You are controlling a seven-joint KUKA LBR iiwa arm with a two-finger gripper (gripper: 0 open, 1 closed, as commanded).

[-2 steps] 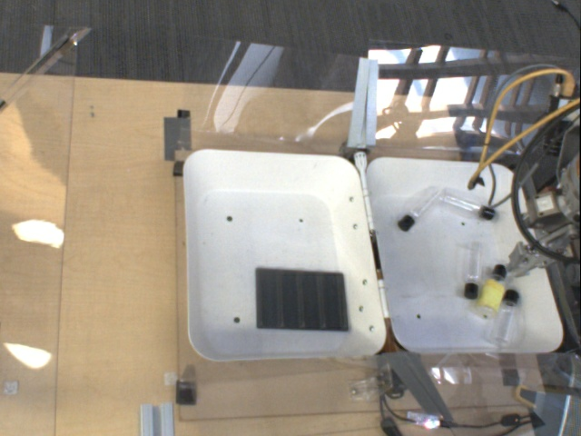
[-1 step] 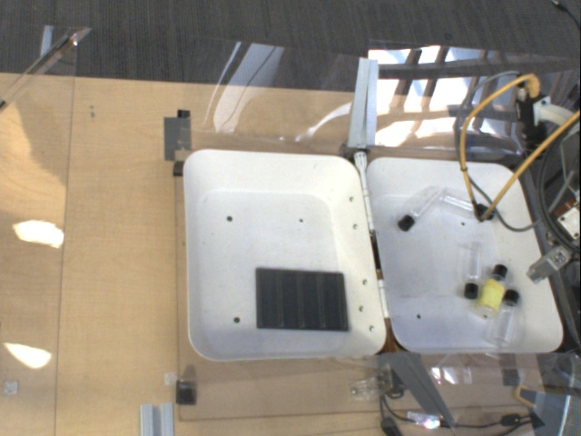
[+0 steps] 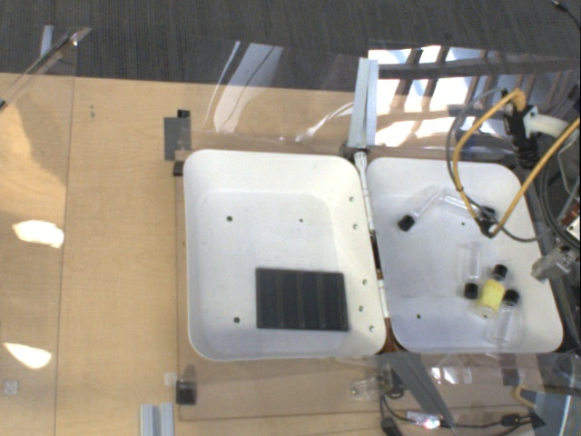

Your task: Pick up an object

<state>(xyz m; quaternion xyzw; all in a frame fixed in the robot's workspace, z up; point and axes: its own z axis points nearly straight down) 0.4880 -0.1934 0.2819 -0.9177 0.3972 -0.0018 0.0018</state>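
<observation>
Wooden bench (image 3: 91, 243) — two white bins (image 3: 272, 198), dark carpet (image 3: 227, 7) beyond

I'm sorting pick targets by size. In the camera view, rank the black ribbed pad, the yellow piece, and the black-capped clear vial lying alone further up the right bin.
1. Black ribbed pad, by far the largest.
2. Clear vial.
3. Yellow piece; close to the vial, so unsure.

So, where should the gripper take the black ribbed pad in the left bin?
Probably by its two long edges, coming straight down from above. The black ribbed pad lies flat on the floor of the left bin, apart from the walls, so both edges look free.
</observation>
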